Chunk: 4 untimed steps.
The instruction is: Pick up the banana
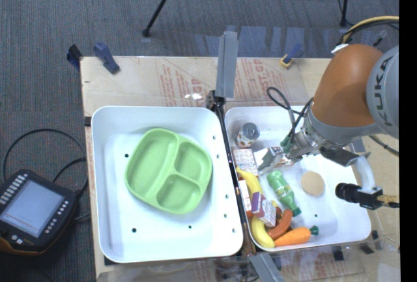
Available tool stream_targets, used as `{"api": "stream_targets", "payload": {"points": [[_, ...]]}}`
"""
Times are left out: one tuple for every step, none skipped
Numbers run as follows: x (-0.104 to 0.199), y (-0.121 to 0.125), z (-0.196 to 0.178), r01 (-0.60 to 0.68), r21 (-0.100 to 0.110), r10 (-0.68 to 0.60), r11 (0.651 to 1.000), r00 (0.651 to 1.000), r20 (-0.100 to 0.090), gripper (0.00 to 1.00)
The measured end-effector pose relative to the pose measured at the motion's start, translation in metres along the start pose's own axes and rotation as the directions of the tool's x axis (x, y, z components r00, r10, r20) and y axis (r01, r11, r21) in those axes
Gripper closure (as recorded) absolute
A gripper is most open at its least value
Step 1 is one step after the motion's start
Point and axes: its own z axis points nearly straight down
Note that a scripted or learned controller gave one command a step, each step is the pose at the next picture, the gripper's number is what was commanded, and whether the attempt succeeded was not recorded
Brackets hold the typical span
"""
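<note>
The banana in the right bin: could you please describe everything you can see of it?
The banana is yellow and curved, lying flat along the right bin's left wall. Small packets cover its middle, so its upper part and its lower end near the carrot show. The hand hovers just above and right, not holding it.

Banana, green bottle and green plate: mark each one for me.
banana (246, 178), camera view, its upper yellow end.
green bottle (281, 187), camera view, mid-body.
green plate (151, 158), camera view, largest compartment.
</note>
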Motion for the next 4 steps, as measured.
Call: {"api": "stream_targets", "payload": {"points": [[0.073,-0.021,0.008,0.037,0.003,-0.037,0.999,0.999,-0.001,0.00],[0.004,-0.031,0.007,0.119,0.000,-0.119,0.993,0.993,0.000,0.00],[-0.007,-0.055,0.101,0.334,0.001,-0.334,0.942,0.942,-0.002,0.00],[-0.021,-0.002,0.107,0.279,0.000,-0.279,0.960,0.960,-0.001,0.00]]}}
